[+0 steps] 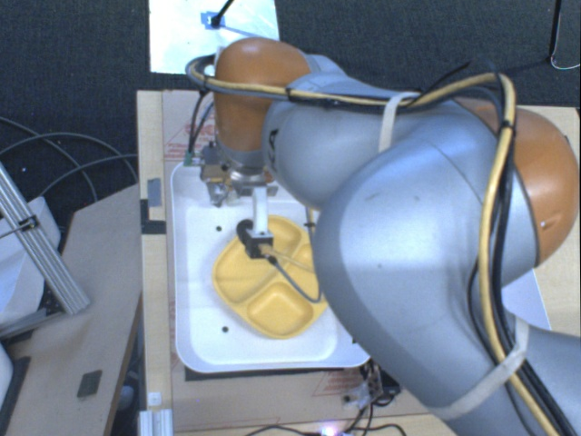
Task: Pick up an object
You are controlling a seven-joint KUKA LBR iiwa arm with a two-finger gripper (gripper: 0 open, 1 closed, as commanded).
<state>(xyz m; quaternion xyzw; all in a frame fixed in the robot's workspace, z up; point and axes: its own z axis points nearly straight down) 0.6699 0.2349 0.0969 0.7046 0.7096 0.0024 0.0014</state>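
A yellow divided plate (263, 289) lies in the left white bin (195, 271), a little right of its middle; the arm covers the plate's right edge. My gripper (234, 187) hangs below the orange wrist band over the bin's far end. It is just beyond the plate's far rim and seems to be above it. Nothing shows between its fingers from this angle.
The grey arm sweeps in from the right and hides nearly all of the right bin. A white sheet (213, 21) lies on the dark floor beyond the bench. An aluminium rail (41, 243) and loose cables stand to the left.
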